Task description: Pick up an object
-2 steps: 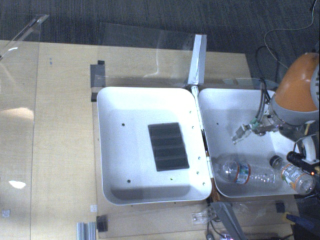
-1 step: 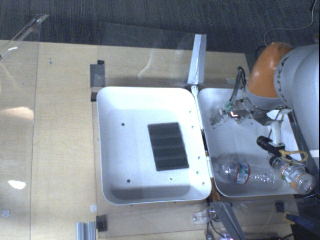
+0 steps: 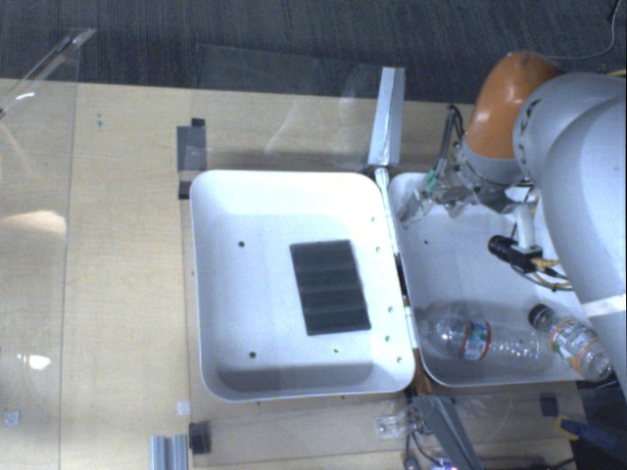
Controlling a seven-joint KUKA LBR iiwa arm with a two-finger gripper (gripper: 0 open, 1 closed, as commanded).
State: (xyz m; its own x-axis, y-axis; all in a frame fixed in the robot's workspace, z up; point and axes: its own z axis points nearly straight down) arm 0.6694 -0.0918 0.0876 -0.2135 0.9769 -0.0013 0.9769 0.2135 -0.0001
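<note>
My claw (image 3: 423,204) sits low at the far left corner of the right bin (image 3: 460,262), close to its wall; whether it is released or clenched, I cannot tell. Two clear plastic bottles lie on their sides along the near edge of that bin: one (image 3: 475,339) toward the left, the other (image 3: 573,344) at the right. Left bin (image 3: 225,262) holds a dark ribbed rectangular block (image 3: 330,287), flat at centre. Both bins rest on the wooden tabletop (image 3: 108,262).

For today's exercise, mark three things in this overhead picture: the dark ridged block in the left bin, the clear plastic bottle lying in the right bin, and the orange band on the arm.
Dark ridged block (image 3: 330,286): camera view, its middle ridge.
Clear plastic bottle (image 3: 470,337): camera view, its labelled body.
Orange band (image 3: 507,96): camera view, its rounded top.
</note>
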